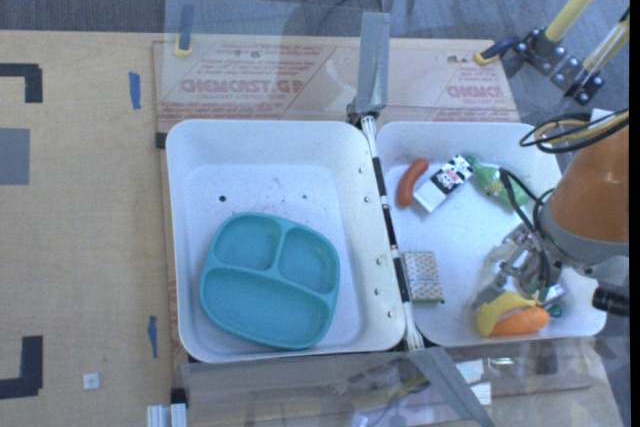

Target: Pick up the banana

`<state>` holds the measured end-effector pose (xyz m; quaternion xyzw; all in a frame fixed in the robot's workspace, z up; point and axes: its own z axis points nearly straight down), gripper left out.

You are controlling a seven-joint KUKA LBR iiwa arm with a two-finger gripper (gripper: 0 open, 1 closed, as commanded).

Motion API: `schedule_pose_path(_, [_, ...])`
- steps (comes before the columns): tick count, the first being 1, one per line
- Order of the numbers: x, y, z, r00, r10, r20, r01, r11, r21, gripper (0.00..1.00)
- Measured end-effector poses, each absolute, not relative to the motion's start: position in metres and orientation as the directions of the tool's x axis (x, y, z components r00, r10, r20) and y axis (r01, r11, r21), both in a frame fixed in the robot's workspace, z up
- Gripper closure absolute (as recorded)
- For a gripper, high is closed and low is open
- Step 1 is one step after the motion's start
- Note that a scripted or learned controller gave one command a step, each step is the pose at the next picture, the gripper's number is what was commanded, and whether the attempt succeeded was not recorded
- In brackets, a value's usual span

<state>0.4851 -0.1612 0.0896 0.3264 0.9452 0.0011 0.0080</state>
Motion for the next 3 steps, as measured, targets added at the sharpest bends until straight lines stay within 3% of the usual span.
schedule_pose_path(1, [0.487,-0.161,0.101,-0.786,0.619,-0.020,0.618,0.786,0.011,1.00])
schedule_pose_path(2, [0.487,-0.162,0.101,-0.785,0.619,-0.020,0.619,0.786,0.011,0.00])
schedule_pose_path(3, [0.482,-0.165,0.089,-0.599,0.800,-0.007,0.800,0.599,0.007,0.00])
